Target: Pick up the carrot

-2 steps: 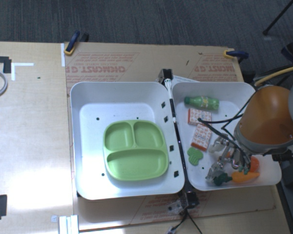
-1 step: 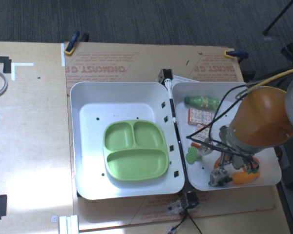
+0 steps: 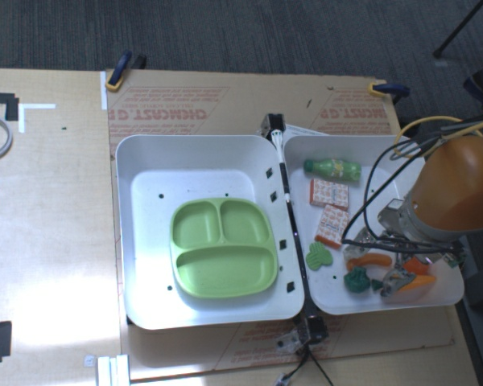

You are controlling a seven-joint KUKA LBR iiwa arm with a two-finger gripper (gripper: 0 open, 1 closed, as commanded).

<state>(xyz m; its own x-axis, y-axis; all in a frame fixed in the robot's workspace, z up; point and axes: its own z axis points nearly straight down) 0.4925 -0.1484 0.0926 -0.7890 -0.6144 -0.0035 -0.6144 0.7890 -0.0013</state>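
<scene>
Here the end effector (image 3: 396,278), state unclear, hovers by the slim orange carrot (image 3: 370,260).

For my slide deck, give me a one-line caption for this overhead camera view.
Arm's gripper low over carrot in right bin; green plate in left bin.

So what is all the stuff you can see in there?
bins: 2, white, side by side on the bench
divided plate: 1, light green, left bin
bottle: 1, green, far end of right bin
patterned cards: 2, red and white, right bin
leaf shape: 1, green, right bin by the divider
dark green toy: 1, near edge of right bin
carrot: 1, orange, right bin under the arm
arm: 1, grey with orange band, over right bin
</scene>
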